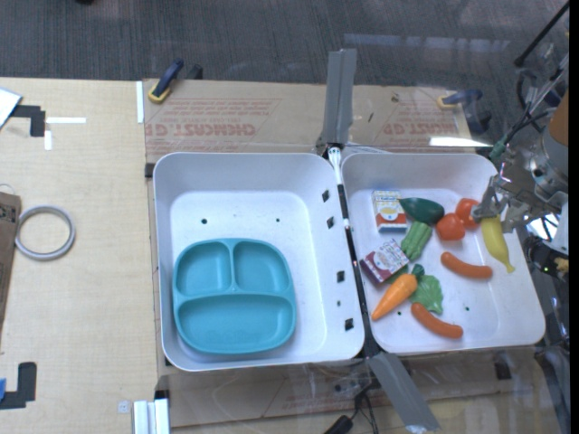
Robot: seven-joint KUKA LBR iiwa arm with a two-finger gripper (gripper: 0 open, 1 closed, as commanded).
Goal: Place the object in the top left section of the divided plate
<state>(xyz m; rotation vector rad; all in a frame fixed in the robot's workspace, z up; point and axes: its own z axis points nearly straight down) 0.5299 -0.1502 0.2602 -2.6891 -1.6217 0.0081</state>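
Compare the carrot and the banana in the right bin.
The carrot is orange with a green leafy top; the banana is plain yellow. The carrot lies slanted mid-bin among other items; the banana lies near the right wall, beside the end effector. Both are elongated toy foods.

Two white bins sit side by side on the bench [81, 333]. In the left bin [181, 188], a teal divided plate [235, 295] lies toward the near edge, its two smaller sections on the far side. The right bin [520, 319] carries toy food: a small juice carton [389, 211], a dark green pepper [422, 210], a cucumber [415, 240], a tomato [450, 228], a carrot [394, 295], two sausages [467, 266] and a yellow banana [497, 243]. The hand [503, 208] hangs over that bin's right edge, just above the banana. A tape roll [42, 232] lies by the bench's left edge.
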